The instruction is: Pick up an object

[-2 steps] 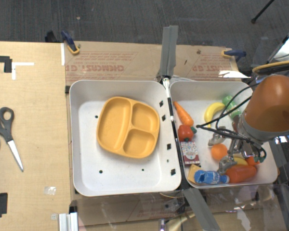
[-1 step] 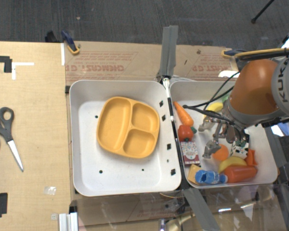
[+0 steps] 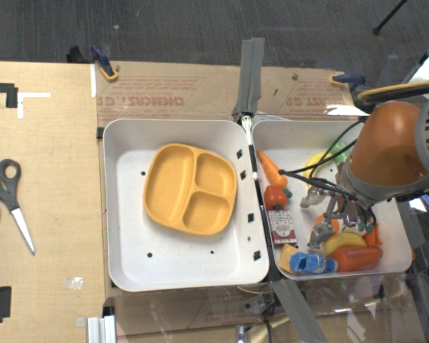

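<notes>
1. My gripper [image 3: 334, 224] hangs low in the right bin [image 3: 397, 266], over a heap of toy food; whether its fingers are spread or pressed together I cannot tell, for cables and metal blur them.
2. Just below it lie a yellow banana [image 3: 345, 241], an orange-red piece [image 3: 359, 258] and a blue bottle [image 3: 309, 264], crowded at the bin's near wall; nothing shows plainly between my fingers.
3. To its left a carrot [image 3: 269, 166] slants from upper left to lower right, its long axis running toward a red pepper [image 3: 275, 196]; a small printed card [image 3: 282, 224] lies below that.
4. The left bin [image 3: 118, 213] bears a yellow divided plate [image 3: 191, 189]; both bins sit on brown cardboard [image 3: 164, 95].
5. On the pale wooden bench [image 3: 43, 163], scissors [image 3: 11, 199] lie well apart; dark carpet [image 3: 164, 13] beyond.
</notes>
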### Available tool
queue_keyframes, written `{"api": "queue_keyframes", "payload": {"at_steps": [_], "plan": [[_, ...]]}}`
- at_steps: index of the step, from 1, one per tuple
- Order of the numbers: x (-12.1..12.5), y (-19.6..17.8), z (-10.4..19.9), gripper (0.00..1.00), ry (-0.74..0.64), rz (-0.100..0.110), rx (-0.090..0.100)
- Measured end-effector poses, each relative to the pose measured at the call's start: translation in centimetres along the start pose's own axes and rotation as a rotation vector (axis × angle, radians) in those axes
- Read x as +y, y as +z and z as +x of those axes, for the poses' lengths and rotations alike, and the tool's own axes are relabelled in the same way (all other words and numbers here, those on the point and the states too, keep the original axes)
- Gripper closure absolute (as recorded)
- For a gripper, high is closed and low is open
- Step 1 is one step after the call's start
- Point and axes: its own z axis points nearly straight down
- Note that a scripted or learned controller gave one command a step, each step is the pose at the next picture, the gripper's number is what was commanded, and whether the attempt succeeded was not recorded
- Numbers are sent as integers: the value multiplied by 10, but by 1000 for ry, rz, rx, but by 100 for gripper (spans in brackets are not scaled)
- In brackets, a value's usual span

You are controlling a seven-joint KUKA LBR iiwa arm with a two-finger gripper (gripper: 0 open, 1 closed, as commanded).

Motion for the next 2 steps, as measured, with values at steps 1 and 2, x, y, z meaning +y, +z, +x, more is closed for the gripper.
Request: {"api": "queue_keyframes", "payload": {"at_steps": [1, 2], "plan": [[10, -41, -83, 0, 0, 0, -5], [7, -2, -105, 0, 55, 0, -6]]}}
